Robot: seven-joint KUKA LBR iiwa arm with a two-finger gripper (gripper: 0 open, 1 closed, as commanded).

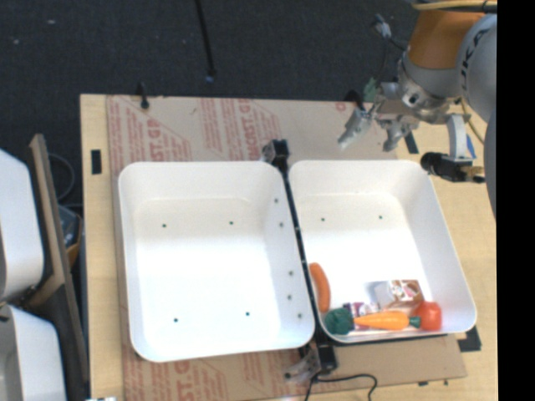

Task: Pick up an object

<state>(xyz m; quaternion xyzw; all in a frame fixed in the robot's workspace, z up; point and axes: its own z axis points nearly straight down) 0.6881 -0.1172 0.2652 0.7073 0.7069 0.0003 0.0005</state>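
robot lab, grey-orange arm [447,32], two white bins [142,224], wooden bench [209,124]

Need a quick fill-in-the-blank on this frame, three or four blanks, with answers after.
1. The long orange plastic carrot lies in the ____ shallow white bin.
2. The small red round toy sits in that bin's near-____ corner.
3. The end effector hangs above the bench beyond that bin's ____ rim.
4. The dark green toy piece lies ____ of the red toy.

Missing words: right; right; far; left
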